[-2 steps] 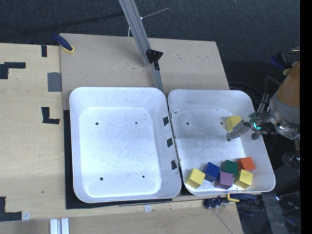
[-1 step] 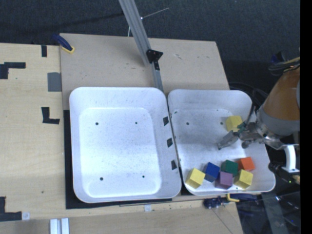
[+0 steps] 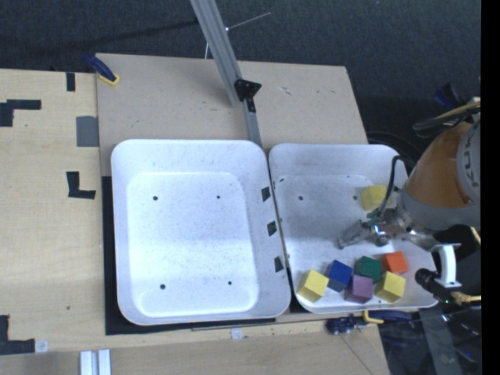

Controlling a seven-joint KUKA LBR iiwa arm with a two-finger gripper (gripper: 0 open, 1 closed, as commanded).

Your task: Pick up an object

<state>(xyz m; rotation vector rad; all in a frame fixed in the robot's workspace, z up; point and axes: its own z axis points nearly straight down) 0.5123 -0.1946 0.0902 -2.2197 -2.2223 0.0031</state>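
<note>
My gripper [image 3: 351,237] hangs low over the right bin [image 3: 312,170], its fingers spread apart with nothing between them. A yellow block [image 3: 373,196] lies just behind it, near the wrist. In front of it, along the bin's near edge, sits a cluster: a yellow cube [image 3: 314,284], a blue cube [image 3: 340,274], a green block [image 3: 368,268], a purple block [image 3: 362,287], an orange block [image 3: 396,262] and another yellow block [image 3: 393,286]. The gripper touches none of them.
The left bin [image 3: 187,233] stands beside the right one. A grey metal pole [image 3: 223,45] slants across the bench behind both bins. The arm's orange band [image 3: 441,170] fills the right edge.
</note>
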